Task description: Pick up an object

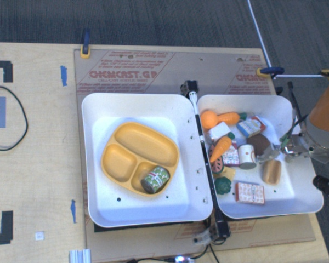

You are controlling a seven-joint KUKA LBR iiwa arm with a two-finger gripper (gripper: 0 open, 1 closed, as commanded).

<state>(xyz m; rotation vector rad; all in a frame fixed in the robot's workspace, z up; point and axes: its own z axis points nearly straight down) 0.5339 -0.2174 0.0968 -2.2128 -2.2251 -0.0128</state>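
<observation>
Two bins [93, 114] touch; claw [289, 147] hangs at right bin's [301, 204] edge.

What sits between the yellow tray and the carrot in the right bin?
In the camera view, bare white floor of the left bin, then the black divider where the bins meet, separate the yellow tray from the carrot.

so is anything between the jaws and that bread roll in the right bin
Nothing visible. The gripper sits at the right bin's right side, and the bread roll lies just below-left of it with bare bin floor between. The brown block sits to the left, out of the way.
</observation>
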